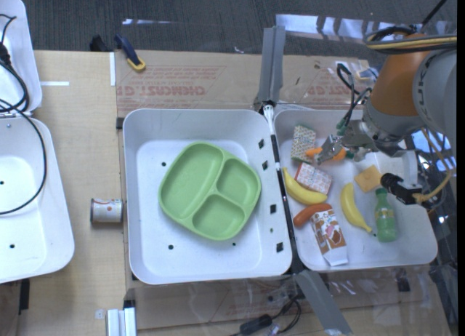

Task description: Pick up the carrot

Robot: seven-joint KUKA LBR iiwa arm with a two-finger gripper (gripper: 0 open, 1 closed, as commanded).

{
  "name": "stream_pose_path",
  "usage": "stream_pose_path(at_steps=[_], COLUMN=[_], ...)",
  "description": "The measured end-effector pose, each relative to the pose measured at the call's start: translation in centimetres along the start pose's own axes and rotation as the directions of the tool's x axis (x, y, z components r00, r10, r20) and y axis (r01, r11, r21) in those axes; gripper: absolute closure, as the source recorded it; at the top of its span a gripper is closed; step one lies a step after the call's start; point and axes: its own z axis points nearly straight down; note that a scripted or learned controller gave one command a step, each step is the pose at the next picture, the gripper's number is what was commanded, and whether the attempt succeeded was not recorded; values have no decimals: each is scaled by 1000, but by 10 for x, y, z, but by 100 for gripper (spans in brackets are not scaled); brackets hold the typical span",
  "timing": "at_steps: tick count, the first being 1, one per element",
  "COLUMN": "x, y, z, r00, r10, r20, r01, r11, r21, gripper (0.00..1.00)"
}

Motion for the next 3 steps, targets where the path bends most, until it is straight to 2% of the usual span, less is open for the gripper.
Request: stream_pose_path(at_steps=[1,2,3], x=[-32,-32,28], y=[36,35,40], z=[11,3,-110], r00=[992,992,982], r10=[126,123,189], r20=[0,2,0], r01=[-126,-123,-189], r11=[992,992,982], r21=[3,7,-2], gripper=[0,100,100])
